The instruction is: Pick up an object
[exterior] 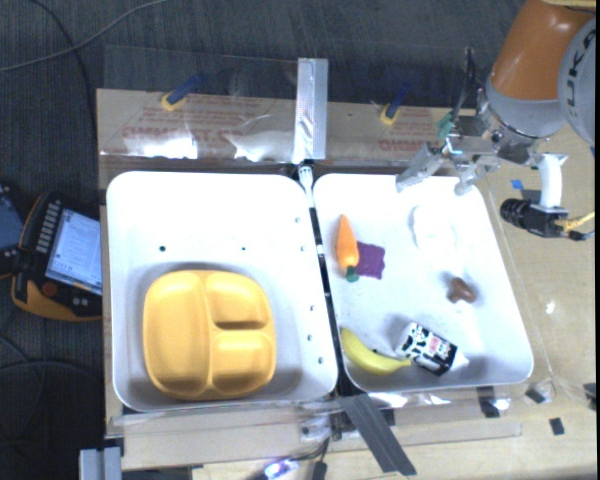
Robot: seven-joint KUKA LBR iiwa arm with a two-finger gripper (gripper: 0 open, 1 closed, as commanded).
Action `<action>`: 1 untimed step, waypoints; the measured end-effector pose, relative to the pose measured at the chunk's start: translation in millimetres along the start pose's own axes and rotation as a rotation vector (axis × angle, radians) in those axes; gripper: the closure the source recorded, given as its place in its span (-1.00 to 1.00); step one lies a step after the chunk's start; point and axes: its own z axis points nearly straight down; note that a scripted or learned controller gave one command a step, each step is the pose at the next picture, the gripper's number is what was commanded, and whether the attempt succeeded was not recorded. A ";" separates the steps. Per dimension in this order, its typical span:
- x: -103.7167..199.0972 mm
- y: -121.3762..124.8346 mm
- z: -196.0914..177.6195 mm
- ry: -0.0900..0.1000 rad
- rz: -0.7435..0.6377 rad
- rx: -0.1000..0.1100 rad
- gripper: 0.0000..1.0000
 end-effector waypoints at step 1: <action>16.1 -22.3 169.8 0.000 -0.026 -0.001 -1.00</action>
